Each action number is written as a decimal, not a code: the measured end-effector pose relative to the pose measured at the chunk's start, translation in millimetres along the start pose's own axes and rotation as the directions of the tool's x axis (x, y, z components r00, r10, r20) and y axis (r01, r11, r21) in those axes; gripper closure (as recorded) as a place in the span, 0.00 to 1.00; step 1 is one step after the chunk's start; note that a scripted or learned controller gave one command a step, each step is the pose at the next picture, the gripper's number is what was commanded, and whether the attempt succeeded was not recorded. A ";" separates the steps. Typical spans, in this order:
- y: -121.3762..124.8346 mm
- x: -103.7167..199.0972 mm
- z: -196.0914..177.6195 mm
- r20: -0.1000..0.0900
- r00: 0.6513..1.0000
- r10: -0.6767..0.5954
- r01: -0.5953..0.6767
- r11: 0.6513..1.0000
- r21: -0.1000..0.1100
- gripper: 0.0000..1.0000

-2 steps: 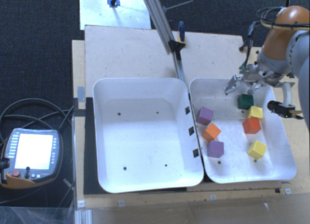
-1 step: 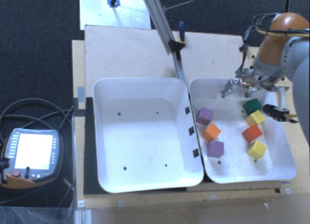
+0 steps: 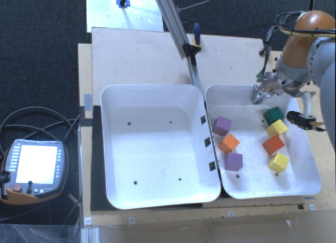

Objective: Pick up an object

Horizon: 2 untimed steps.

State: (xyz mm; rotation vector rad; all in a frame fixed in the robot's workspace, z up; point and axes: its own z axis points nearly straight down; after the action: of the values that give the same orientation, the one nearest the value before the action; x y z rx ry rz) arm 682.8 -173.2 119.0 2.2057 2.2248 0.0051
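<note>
Pincer (image 3: 258,98) sits over the far end of the right bin (image 3: 302,184), near its back wall, hanging off the grey arm (image 3: 315,53) that comes in from the right. Can't tell whether it's wide or narrow, the tip is too small and blurred; nothing visibly held in it.

All blocks are in the right bin, all nearer the camera than the pincer:
- green block (image 3: 273,115): closest to the pincer, just right of it and a bit nearer the camera
- yellow block (image 3: 277,127): touching the green one on its near side
- red block (image 3: 273,145): next down that same column
- second yellow block (image 3: 279,162): last in the column, farthest from the pincer on that side
- purple block (image 3: 222,125): left of the pincer, by the wall between the bins
- orange block (image 3: 229,143): just below the purple one
- second purple block (image 3: 233,161): below the orange one, well apart from the pincer

Left bin (image 3: 113,131) is well left of the pincer. Handheld control unit (image 3: 32,171) lies off the bench, far left.
</note>
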 end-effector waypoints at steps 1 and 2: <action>6.6 -1.2 -45.8 -0.002 1.000 0.003 -0.003 1.000 0.000 1.00; 3.2 -7.1 -108.7 -0.001 1.000 0.006 -0.006 1.000 -0.001 1.00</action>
State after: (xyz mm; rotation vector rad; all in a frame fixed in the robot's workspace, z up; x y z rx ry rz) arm 685.1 -179.8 227.7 2.2118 2.2187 0.0070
